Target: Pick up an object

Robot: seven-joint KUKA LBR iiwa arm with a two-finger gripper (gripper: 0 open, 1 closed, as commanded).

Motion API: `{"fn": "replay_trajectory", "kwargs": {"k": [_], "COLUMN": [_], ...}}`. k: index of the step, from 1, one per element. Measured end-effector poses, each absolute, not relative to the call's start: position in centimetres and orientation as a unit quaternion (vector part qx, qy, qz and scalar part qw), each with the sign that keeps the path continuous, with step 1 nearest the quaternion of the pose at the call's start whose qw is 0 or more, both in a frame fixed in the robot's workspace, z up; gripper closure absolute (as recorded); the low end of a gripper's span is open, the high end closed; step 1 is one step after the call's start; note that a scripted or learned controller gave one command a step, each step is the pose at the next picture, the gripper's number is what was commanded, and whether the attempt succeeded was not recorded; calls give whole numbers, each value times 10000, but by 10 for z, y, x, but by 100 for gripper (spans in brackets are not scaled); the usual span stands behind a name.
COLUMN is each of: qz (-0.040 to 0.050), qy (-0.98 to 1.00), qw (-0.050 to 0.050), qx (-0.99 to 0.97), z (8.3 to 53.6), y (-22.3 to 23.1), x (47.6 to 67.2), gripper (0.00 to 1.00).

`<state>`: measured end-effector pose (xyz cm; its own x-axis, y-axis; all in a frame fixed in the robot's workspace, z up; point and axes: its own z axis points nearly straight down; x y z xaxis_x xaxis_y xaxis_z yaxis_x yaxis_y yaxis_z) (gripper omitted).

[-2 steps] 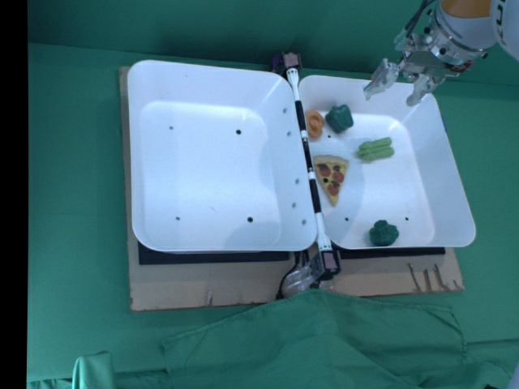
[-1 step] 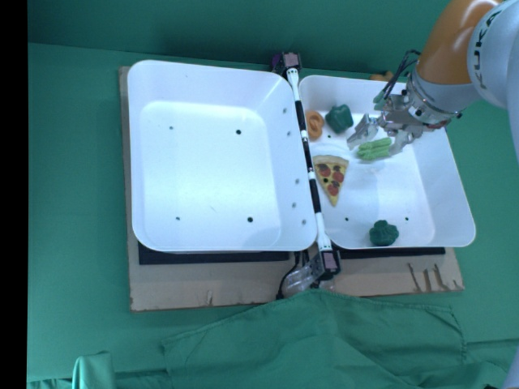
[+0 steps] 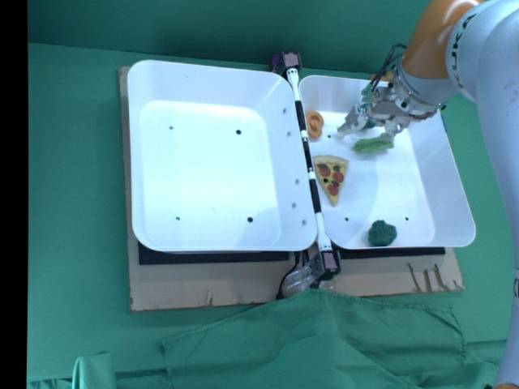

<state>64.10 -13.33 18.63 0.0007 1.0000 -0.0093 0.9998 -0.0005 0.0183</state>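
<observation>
In the right bin [image 3: 454, 209], near its far edge, we see the end effector [image 3: 375, 128] lowered over a light green object [image 3: 373, 146]; the object lies just below the fingers, and we cannot tell whether they are parted or closed, or whether they touch it. An orange ring-shaped item [image 3: 315, 122] sits by the bin's far left corner, a pizza slice [image 3: 331, 174] lies along its left edge, and a dark green clump [image 3: 382, 233] rests near its near edge. The left bin [image 3: 146, 136] stands alongside on the surface [image 3: 73, 177].
</observation>
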Motion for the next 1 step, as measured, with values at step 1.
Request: {"fn": "replay_trajectory", "kwargs": {"k": [1], "qz": [50], "qy": [7059], "qw": [99], "qx": [7082], "z": [188], "y": [-153], "x": [613], "gripper": [0]}}
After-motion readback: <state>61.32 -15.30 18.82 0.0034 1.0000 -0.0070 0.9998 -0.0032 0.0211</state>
